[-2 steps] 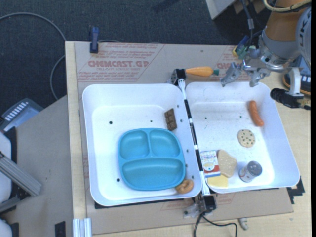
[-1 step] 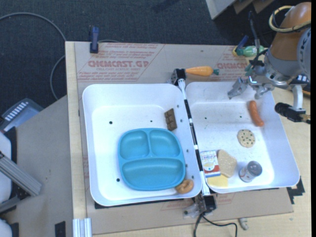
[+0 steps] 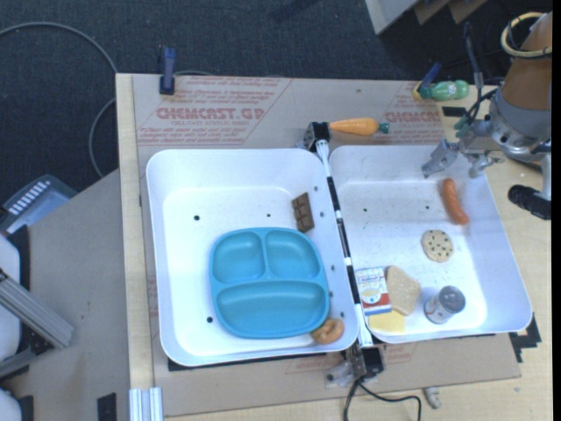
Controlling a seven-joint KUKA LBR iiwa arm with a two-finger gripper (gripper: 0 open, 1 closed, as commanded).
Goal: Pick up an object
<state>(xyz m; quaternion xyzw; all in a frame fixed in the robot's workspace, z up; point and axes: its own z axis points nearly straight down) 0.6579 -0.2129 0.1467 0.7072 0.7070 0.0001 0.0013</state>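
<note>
Orange-red toy sausage [image 3: 452,200]: elongated, glossy, rounded ends, lying slantwise on right shallow white bin [image 3: 491,235] floor, far side. Grey two-finger gripper [image 3: 458,154] just above it, fingers spread wide, holding nothing.

grey arm [image 3: 526,117], orange band

The arm [image 3: 526,86] is reaching in from the right edge of the camera view, its orange band sitting above the grey wrist [image 3: 517,134]. The gripper [image 3: 456,163] is hanging over the far right corner of the right bin [image 3: 517,310], close to its back wall. Its two metal fingers [image 3: 436,162] are spreading apart and pointing downward, with nothing showing between them
</note>
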